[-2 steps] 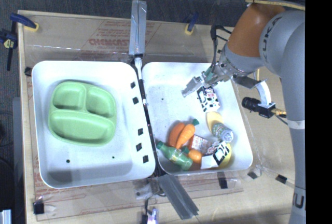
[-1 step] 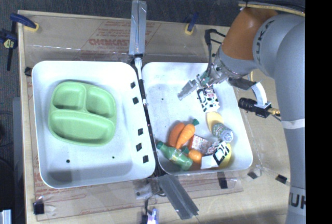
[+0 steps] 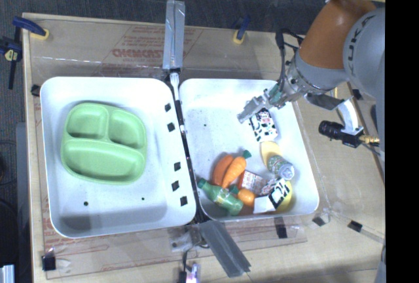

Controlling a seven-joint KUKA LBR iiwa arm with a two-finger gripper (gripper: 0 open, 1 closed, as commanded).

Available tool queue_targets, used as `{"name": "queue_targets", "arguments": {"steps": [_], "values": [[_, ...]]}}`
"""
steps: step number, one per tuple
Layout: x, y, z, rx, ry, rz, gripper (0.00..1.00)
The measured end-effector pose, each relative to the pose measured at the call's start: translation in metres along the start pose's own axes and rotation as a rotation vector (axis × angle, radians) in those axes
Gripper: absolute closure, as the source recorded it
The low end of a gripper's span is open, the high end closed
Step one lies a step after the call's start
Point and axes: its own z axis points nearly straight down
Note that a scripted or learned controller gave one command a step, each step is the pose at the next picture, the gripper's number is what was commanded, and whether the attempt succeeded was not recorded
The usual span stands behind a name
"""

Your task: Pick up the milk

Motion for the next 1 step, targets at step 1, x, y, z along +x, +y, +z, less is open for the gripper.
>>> {"name": "queue_targets", "arguments": {"steps": [1], "values": [[-0.0079, 0.0193, 0.0234, 0.000, 0.000, -0.046, 0.00]]}}
